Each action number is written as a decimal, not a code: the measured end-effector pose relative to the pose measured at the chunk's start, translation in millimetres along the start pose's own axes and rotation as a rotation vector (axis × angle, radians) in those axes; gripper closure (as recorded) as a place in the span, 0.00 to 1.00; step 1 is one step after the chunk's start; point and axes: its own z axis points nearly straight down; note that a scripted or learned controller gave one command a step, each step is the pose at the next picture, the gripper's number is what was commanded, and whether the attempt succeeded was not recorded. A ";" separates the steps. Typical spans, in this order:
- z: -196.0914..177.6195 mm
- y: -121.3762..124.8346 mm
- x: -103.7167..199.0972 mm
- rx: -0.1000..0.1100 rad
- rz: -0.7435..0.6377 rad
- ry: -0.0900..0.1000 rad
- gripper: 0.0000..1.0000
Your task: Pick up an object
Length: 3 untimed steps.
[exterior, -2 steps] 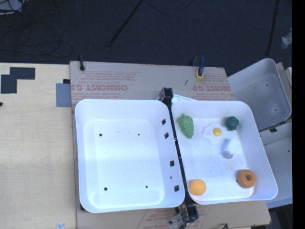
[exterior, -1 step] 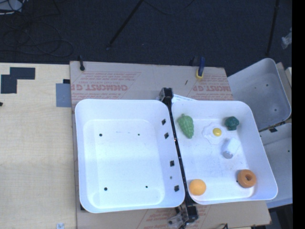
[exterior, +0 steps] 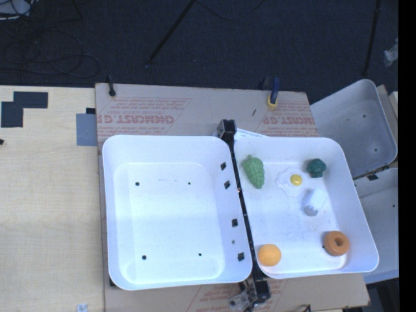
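The right bin (exterior: 354, 194) holds several small objects. A light green bumpy piece (exterior: 254, 171) lies near its left wall. A fried egg toy (exterior: 292, 181) sits in the middle, with a dark green broccoli-like piece (exterior: 316, 168) to its right. Just below them lies a small white object (exterior: 314, 201). An orange ball (exterior: 269, 255) rests at the front left corner. A brown donut (exterior: 337, 243) lies at the front right.
The left bin (exterior: 117, 174) stands beside the right one, joined by a black divider with clips (exterior: 235, 200). Both rest on a cardboard sheet (exterior: 195, 112) on the wooden bench. A grey metal plate (exterior: 364, 119) stands at the right.
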 end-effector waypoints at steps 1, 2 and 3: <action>0.0 0.0 0.0 0.000 0.000 0.000 0.00; 0.0 0.0 0.0 0.000 0.000 0.000 0.00; 0.0 0.0 0.0 0.000 0.000 0.000 0.00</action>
